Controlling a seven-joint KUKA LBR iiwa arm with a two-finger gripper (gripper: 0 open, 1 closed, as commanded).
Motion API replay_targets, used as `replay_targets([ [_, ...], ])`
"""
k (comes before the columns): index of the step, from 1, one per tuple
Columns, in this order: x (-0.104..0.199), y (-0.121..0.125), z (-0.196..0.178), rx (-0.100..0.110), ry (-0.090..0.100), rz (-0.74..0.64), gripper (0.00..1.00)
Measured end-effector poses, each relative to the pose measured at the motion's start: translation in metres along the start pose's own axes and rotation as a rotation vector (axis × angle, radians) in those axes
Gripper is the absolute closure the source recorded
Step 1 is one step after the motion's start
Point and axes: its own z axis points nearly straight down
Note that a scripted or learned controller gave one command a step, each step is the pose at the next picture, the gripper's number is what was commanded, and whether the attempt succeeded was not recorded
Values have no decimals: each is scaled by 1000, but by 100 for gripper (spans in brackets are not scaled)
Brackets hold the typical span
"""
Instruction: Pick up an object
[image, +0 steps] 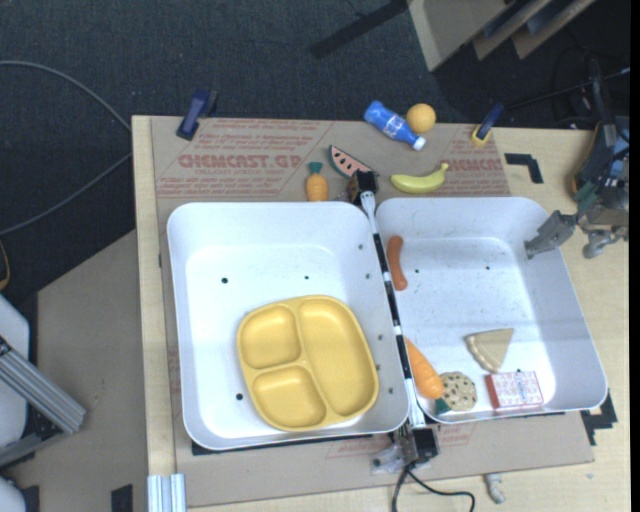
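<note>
1. Dark carpet surrounds a cardboard-topped bench (250, 160) on which two white bins are set side by side.
2. A yellow divided plate (305, 360) is seen in the left bin (200, 250); the right bin (560, 290) holds a sausage (397, 262), a carrot (423, 370), a cookie (457, 390), a bread wedge (490, 348) and a small red-and-white box (516, 389).
3. The gripper (568, 232) is seen at the right bin's far right rim, fingers apart — nothing is held between them.
4. The sausage, lying alone by the left wall, is judged light, stiff and smooth — best taken across its narrow middle.
</note>
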Motion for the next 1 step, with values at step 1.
replay_targets([
  [1, 49, 61, 68, 1, 2, -2, 0],
])
